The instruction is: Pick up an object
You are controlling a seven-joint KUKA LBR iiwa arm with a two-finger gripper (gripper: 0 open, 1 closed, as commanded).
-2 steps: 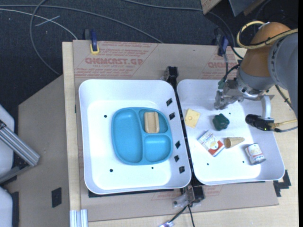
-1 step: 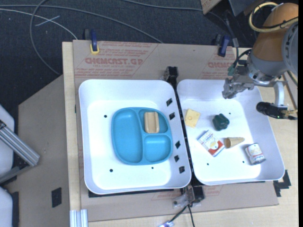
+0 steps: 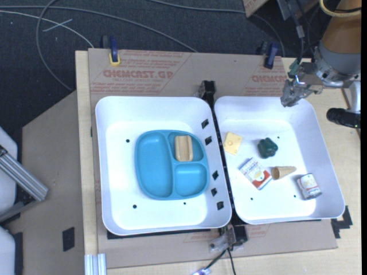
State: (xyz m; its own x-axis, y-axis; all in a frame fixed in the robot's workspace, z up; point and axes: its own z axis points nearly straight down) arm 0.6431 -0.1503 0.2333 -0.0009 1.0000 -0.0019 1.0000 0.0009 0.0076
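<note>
The right bin [image 3: 303, 119] holds a yellow cheese-like piece [image 3: 232, 143], a dark green lump [image 3: 267, 148], a red and white packet [image 3: 254, 173], a small ice cream cone [image 3: 282, 172] and a small white can [image 3: 308, 186]. My gripper [image 3: 291, 95] hangs over the bin's far rim, well above and behind these objects, with nothing visibly held. In the left bin [image 3: 114, 125] a blue divided plate [image 3: 171, 164] carries a tan bread-like piece [image 3: 183, 148].
Blue clamps [image 3: 114, 56] [image 3: 269, 55] pin the cardboard base at the back. Cables run across the dark floor at upper left. A metal rail [image 3: 20, 173] lies off the bench at the left.
</note>
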